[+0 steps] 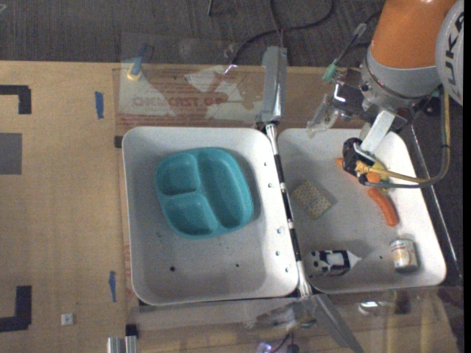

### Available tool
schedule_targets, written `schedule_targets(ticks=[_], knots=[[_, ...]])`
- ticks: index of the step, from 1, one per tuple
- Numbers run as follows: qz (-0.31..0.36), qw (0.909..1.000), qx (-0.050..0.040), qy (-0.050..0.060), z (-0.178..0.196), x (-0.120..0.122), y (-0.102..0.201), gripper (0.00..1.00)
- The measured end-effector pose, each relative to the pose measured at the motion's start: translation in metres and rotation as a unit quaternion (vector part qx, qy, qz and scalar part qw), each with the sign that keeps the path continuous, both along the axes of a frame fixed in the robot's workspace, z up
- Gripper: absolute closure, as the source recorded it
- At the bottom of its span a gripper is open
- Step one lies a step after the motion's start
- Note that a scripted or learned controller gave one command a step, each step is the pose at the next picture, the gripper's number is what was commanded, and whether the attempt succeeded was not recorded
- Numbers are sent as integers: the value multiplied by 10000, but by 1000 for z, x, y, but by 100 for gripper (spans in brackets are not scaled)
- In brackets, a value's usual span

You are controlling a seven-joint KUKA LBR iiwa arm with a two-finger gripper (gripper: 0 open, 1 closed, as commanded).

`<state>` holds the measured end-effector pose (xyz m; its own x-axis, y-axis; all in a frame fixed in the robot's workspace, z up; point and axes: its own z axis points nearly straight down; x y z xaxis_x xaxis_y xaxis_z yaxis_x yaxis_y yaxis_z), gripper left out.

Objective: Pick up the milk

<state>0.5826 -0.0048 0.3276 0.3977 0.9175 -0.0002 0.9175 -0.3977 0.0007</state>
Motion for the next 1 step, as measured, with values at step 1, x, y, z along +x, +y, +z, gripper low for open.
schedule_targets(ticks=[1], knots=[[-184,9998,5,19,-68,-93,-17,0]])
